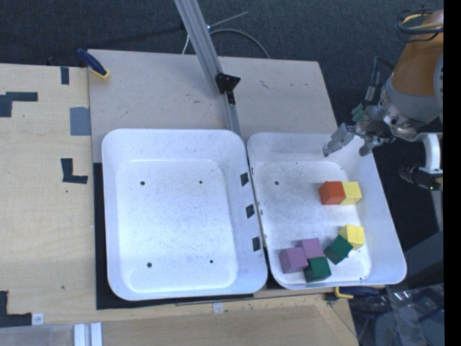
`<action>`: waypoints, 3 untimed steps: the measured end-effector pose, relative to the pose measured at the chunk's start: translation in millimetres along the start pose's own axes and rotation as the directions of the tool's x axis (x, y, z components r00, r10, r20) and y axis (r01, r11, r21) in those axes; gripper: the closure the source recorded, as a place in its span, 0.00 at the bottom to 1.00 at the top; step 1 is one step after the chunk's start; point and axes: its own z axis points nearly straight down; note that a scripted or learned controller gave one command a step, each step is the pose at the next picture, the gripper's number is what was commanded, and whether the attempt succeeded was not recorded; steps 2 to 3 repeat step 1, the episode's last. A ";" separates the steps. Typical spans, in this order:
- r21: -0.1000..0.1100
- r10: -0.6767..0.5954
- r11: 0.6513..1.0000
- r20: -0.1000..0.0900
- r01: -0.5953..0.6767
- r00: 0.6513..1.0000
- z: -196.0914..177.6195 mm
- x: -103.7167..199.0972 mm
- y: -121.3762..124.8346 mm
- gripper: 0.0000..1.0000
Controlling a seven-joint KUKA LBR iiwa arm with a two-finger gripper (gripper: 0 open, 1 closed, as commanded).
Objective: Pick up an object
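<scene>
The right bin [288, 150] holds several small blocks. An orange block [331, 192] touches a yellow block [351, 192] near the bin's right wall. Lower down lie a second yellow block [354, 235], two green blocks [337, 249] [317, 269] and two purple blocks [311, 247] [293, 259], bunched together. My gripper [350, 143] hangs over the bin's upper right corner, above and up-right of the orange block, open with nothing between its fingers.
The left bin [115, 150] lies beside the right one. A slanted metal pole [205, 45] rises behind the bins, with a clamp [227, 83] at its base. A blue and yellow tool [94, 63] lies at the bench's far left corner.
</scene>
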 end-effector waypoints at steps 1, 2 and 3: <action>0.004 0.002 1.000 -0.002 -0.002 1.000 131.9 -19.7 5.0 0.00; 0.004 0.002 1.000 -0.002 -0.002 1.000 131.9 -19.7 5.0 0.00; 0.004 0.002 1.000 -0.002 -0.002 1.000 131.9 -19.7 5.0 0.00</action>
